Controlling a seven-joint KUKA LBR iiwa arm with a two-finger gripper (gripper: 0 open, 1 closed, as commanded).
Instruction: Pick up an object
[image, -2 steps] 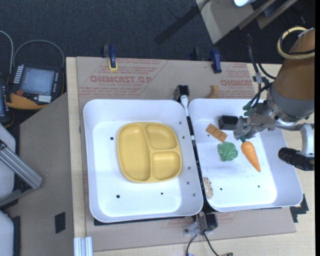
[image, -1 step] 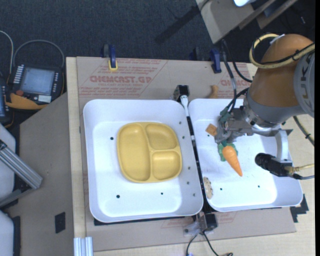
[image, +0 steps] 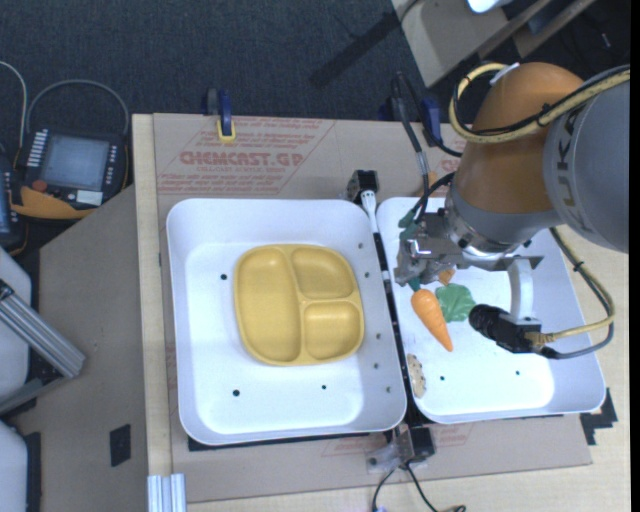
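Note:
A toy carrot (image: 433, 318) with a green leafy top (image: 458, 300) lies slanted in the right bin (image: 500, 385), near its left wall. My gripper (image: 417, 268) hangs low over the bin's upper left part, just above and left of the carrot's thick end. The wrist and the grey metal of the gripper hide what is directly beneath it. Nothing shows between its fingers.
The left bin (image: 200, 300) holds a yellow divided plate (image: 298, 303) in its middle. A small speckled beige piece (image: 415, 378) lies at the right bin's left wall, below the carrot. The arm's orange-banded wrist (image: 515, 130) covers the right bin's far part.

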